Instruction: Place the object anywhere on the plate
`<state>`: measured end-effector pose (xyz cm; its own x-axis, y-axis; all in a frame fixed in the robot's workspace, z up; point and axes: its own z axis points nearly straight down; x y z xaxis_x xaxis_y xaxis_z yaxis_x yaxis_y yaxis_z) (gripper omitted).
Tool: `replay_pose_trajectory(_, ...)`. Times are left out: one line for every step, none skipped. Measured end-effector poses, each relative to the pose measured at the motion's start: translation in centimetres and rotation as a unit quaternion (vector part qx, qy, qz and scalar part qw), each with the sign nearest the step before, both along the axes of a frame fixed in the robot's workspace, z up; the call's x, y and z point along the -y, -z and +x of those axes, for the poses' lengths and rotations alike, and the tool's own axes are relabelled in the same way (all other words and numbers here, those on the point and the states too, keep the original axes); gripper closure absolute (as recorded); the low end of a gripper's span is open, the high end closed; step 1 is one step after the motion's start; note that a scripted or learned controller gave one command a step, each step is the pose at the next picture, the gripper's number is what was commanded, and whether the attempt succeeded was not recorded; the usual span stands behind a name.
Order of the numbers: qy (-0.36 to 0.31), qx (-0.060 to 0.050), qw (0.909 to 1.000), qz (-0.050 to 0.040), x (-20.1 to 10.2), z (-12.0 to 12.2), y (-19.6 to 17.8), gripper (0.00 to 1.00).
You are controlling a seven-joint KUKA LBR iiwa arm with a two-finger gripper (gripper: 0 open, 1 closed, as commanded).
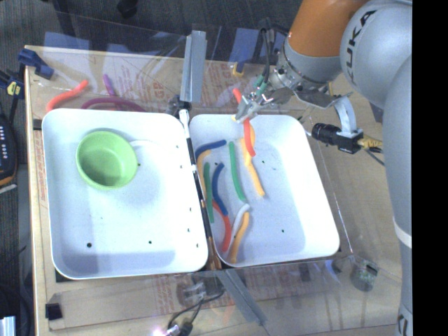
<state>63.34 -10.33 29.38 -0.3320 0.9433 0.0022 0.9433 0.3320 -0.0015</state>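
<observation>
1. The claw (pixel 246 114) is hanging over the far edge of the right bin (pixel 320 187). I cannot tell how wide it is standing open, and whether it is gripping anything is not visible.
2. A red strip (pixel 248 140) is lying or hanging right under the claw, with its upper end touching the tip or nearly so. Its long axis is running from the claw toward the near side of the bin. I am judging this to be the task's object.
3. A little farther, an orange strip (pixel 257 182) is continuing the same line, and a green strip (pixel 236 177) is lying just beside it, so a neighbour may be coming along.
4. Farthest from the claw, the green plate (pixel 106 159) is sitting in the left bin (pixel 168 257), well apart, to the view's left and slightly nearer the camera. The coming move is depending on this sideways crossing over the wall between the bins.
</observation>
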Motion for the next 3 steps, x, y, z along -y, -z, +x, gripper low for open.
replay_pose_trajectory(-0.001, -0.002, 1.0000, -0.0009, -5.0, 1.1, 2.7, 1.00)
replay_pose_trajectory(0.107, -0.002, 0.9942, -0.0012, -12.7, -0.5, 4.5, 1.00)
replay_pose_trajectory(0.050, -0.003, 0.9988, -0.0013, -20.0, -0.8, 5.4, 1.00)
